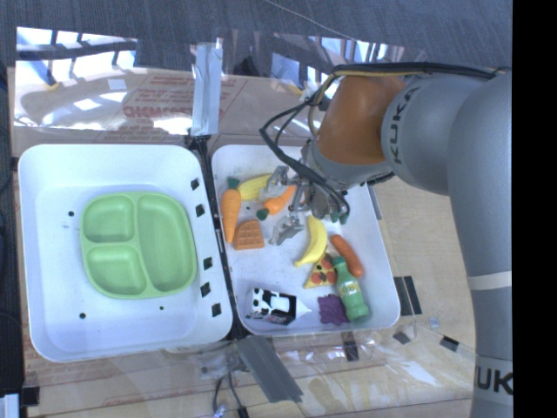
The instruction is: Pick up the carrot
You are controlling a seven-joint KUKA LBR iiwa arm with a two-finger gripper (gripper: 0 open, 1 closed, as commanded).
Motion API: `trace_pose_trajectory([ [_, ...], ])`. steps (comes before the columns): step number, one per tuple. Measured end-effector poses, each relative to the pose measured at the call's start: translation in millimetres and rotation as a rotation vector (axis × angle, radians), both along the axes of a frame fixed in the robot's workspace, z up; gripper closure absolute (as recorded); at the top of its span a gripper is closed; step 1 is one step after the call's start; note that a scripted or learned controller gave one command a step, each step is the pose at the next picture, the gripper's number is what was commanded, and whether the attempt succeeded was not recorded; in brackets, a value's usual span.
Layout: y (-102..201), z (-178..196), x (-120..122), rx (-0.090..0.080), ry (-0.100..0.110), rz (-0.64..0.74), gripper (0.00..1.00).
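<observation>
Reaching in from the right, the grey arm (435, 138) with its orange band (352, 120) hangs over the upper middle of the right bin (383, 264), wrist pointed down.

Claw (291, 205): metal fingers lowered among the toys near the bin's top. A small orange piece with a green end (277, 204) sits right at the fingertips, seemingly between them; whether it is pinched or merely touched cannot be told. How wide the claw stands is not readable at this angle, as wrist and cables cover its base.

Carrot (230, 213): long orange body, lying roughly upright along the left wall of the right bin, just left of the claw and apart from it.

Other contents of the right bin:
- Yellow piece (252, 185), near the top, between the carrot's upper end and the claw.
- Tan ridged wedge (249, 235), just beside the carrot's lower end.
- Banana (312, 242), curved, below the claw.
- Red-orange sausage shape (346, 253), right of the banana.
- Orange and red toy (322, 273), touching the banana's lower tip.
- Green bottle (352, 296), lower right.
- Purple cluster (330, 309), beside the bottle's left.
- Black-and-white carton (273, 306), lower left.

Left bin (43, 233): holds a light green divided plate (139, 244) with three compartments.

Tabletop (418, 225): brown surface with taped edges around both bins.
</observation>
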State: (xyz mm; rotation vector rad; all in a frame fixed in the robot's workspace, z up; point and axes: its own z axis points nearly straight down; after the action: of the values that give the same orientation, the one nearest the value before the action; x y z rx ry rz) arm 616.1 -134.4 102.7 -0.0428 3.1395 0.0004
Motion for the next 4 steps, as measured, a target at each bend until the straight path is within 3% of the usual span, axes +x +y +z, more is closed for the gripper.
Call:
trace_pose_trajectory([
  [1,2,11,1,0.0,-0.002,0.008,1.0],
  [2,2,10,1,0.0,-0.002,0.009,0.0],
  [3,4,21,3,-0.001,-0.005,0.016,1.0],
  [4,4,21,3,-0.001,-0.005,0.017,0.0],
])
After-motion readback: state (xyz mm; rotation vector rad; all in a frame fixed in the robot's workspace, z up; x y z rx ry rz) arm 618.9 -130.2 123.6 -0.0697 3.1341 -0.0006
